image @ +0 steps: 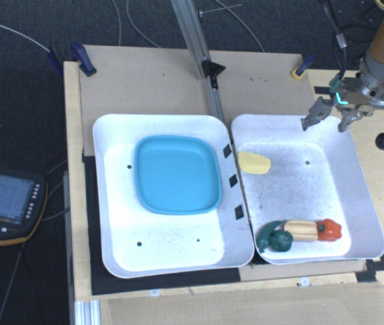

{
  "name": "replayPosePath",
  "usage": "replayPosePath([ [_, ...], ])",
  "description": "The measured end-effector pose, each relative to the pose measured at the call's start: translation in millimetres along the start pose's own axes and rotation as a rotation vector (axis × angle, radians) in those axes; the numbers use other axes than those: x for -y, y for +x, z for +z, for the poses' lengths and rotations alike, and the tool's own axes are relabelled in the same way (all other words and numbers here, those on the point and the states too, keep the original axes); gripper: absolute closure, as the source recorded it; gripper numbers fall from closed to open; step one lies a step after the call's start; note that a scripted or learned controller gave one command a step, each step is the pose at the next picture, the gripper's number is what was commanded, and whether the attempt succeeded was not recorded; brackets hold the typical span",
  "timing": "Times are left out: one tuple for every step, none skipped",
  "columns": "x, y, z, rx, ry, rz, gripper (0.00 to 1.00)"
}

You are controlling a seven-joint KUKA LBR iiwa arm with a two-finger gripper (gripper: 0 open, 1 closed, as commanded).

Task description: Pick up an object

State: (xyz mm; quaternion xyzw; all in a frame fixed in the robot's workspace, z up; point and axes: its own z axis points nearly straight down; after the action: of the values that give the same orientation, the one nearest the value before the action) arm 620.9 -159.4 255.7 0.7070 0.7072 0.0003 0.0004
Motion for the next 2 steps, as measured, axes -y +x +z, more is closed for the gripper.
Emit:
replayPosePath([
  [0,0,0,0.000,0.000,0.000,0.00],
  [0,-4,62,-0.001,0.005,0.000,0.00],
])
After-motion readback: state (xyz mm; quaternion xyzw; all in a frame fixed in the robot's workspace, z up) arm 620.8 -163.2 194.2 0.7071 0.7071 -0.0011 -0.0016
